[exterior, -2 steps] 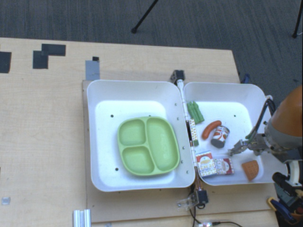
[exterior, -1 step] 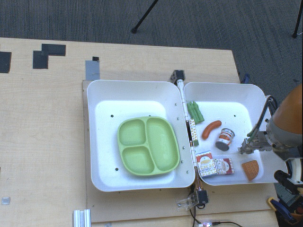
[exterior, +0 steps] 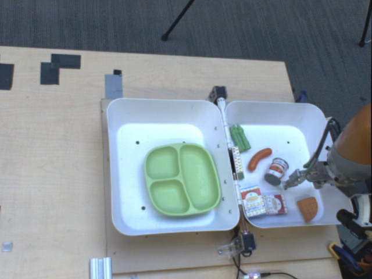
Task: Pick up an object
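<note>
The two-finger gripper point(exterior: 290, 182) hangs low in the right white bin point(exterior: 314, 116); whether its jaws are apart or closed I cannot tell. Just left of them lies a small red-and-white can point(exterior: 276, 170), beyond it an orange-red sausage point(exterior: 259, 158), below them a red snack packet point(exterior: 263, 204)

Left bin point(exterior: 116, 156): green divided plate point(exterior: 182, 179) fills the middle, bare floor along far edge and left wall. Right bin point(exterior: 273, 114): far-right corner open. Crowded elsewhere: green bean pod point(exterior: 239, 137) by the divider, sausage point(exterior: 260, 158) and small can point(exterior: 276, 170) mid-bin, red-white box point(exterior: 263, 204) and orange piece point(exterior: 308, 208) along near edge. Claw point(exterior: 290, 182) just beside the can.
</note>
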Controlling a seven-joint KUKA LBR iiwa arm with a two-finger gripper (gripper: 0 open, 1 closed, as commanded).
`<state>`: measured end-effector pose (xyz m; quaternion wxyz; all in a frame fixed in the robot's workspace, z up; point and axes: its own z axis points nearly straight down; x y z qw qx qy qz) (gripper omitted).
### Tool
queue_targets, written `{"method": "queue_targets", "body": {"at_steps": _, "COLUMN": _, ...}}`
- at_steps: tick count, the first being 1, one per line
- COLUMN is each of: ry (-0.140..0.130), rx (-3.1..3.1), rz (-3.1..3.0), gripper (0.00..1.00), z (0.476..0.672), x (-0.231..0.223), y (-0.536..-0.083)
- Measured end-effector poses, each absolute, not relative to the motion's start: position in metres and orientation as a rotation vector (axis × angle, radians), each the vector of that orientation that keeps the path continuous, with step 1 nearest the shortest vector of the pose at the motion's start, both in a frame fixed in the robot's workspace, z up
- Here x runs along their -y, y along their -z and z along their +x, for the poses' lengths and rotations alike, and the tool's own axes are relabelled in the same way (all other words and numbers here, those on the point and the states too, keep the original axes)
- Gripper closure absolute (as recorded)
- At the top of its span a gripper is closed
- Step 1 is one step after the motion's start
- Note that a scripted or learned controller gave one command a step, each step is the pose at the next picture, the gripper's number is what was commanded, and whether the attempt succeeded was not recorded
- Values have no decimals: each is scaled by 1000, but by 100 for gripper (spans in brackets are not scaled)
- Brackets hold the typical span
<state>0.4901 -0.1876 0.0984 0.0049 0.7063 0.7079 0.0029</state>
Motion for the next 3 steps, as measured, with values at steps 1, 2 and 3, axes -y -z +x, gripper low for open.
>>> {"method": "queue_targets", "body": {"at_steps": 1, "ry": -6, "rx": -2219, "rz": 2213, "gripper": 0, "z": 489, "x": 138, "y": -87}}
{"method": "queue_targets", "body": {"at_steps": 2, "ry": -11, "rx": -2219, "rz": 2207, "gripper": 100, "z": 491, "x": 138, "y": -98}}
{"method": "queue_targets", "body": {"at_steps": 3, "ry": -11, "rx": -2219, "rz": 2207, "gripper": 0, "z": 491, "x": 138, "y": -98}}
